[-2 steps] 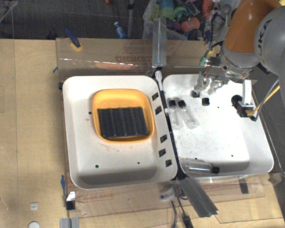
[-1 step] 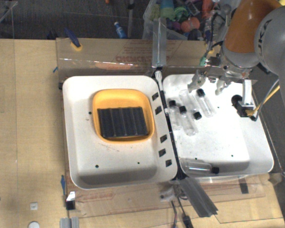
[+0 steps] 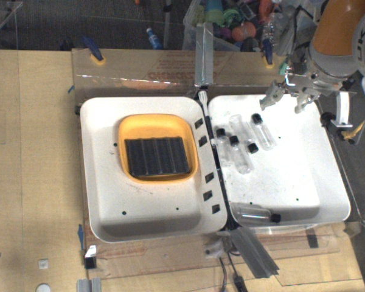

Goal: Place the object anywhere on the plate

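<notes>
Gripper (image 3: 288,100) open above right bin (image 3: 304,181), holding nothing.

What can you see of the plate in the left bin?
The plate is a rounded-rectangle dish, yellow-orange, plastic-looking, with a raised glossy rim. A dark ribbed rectangular insert lies flat in its well, covering most of the floor. It sits level on the floor of the left bin, slightly toward the divider side. None of the clear vials touches it, and the tool hangs over the right bin.

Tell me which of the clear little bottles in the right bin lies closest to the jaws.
The bottle farthest toward the back of the right bin, its black cap pointing at the gripper. The other bottles lie farther left and nearer the divider.
</notes>
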### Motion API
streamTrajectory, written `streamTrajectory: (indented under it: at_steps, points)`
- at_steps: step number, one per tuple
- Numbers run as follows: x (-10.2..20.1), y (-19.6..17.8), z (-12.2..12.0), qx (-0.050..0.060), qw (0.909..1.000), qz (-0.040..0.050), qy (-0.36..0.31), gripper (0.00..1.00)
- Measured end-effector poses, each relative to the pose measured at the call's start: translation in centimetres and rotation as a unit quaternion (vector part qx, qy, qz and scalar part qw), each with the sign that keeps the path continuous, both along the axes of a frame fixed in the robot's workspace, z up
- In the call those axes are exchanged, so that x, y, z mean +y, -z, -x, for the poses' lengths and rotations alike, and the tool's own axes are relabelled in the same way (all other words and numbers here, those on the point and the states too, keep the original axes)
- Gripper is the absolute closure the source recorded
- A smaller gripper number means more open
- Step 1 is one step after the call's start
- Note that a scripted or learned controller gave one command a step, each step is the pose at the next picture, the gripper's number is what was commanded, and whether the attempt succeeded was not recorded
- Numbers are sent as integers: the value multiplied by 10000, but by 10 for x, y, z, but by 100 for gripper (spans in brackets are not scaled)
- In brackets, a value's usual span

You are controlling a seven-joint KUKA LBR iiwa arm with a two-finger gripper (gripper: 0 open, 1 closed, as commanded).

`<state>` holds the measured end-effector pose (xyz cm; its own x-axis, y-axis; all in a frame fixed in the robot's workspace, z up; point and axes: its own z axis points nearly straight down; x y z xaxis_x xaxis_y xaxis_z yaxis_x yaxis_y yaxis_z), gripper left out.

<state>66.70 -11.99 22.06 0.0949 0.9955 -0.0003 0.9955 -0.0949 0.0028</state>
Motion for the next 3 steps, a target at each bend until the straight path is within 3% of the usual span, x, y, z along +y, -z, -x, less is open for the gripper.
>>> streamTrajectory:
  at_steps: [1, 2, 3]
  points:
    - [-46, 4, 0, -4, 9998, 5, -182, 0]
    - [-42, -7, -1, -11, 9957, 9, -925, 0]
    - [-101, 8, 0, -14, 9640, 18, -2660, 0]
